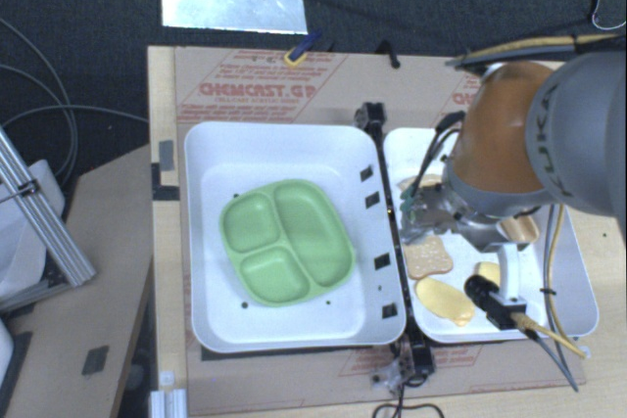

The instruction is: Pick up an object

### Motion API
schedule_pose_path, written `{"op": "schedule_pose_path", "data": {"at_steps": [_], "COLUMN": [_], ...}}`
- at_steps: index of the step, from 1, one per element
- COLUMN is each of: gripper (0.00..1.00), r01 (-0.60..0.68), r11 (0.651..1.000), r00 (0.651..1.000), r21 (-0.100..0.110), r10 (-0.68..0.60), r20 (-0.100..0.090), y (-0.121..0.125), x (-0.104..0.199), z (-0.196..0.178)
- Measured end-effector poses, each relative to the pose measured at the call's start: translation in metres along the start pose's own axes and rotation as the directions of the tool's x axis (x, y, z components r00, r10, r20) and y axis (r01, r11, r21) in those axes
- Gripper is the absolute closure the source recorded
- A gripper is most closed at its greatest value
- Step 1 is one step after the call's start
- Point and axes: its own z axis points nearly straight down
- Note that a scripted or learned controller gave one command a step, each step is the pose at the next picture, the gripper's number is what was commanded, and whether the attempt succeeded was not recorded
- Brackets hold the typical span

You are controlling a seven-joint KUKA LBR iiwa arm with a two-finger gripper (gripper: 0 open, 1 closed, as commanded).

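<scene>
Currently this looks like the reach/descent step, nothing picked yet as I judge it: arm (534, 137) comes in from 3 o'clock and hangs over the right bin (409, 144), with the gripper (419, 210) low at that bin's 9 o'clock side, close to the wall next to the left bin (284, 130). Can't tell whether the gripper is open or closed, the wrist bulk hides its tip; can't tell if it touches anything, and no item is seen held in it. Likely target is the toast (428, 258), flat on the bin floor at 6 o'clock of the gripper, near it, contact unclear. Yellow piece (443, 300) lies at 6 o'clock of the toast, just beside it; small yellow bit (487, 271) at 3 o'clock of the toast; brown piece (517, 229) partly under the arm; pale scrap (423, 181) at 12 o'clock of the gripper. Green plate (286, 242) sits mid left bin, well apart, not in play. Next move probably calls for a small shift toward 6 o'clock to centre over the toast, then drop, close, lift. Toast is thin and flat so the grip may slip; the wall at 9 o'clock leaves little room
</scene>
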Motion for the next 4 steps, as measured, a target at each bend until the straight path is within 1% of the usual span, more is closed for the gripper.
{"op": "schedule_pose_path", "data": {"at_steps": [1,2,3,4], "gripper": [1.00,1.00,1.00,1.00], "r01": [0.003,0.002,-0.003,-0.009], "r11": [1.000,1.000,1.000,1.000], "r00": [1.000,1.000,1.000,1.000], "r21": [0.002,-0.009,0.015,-0.010], "r10": [-0.003,-0.002,0.003,0.009], "r20": [0.000,-0.002,0.002,0.006], "y": [-0.017,-0.015,-0.019,-0.014], "x": [0.045,0.062,0.092,0.108], "z": [-0.019,-0.133,0.017,0.111]}}
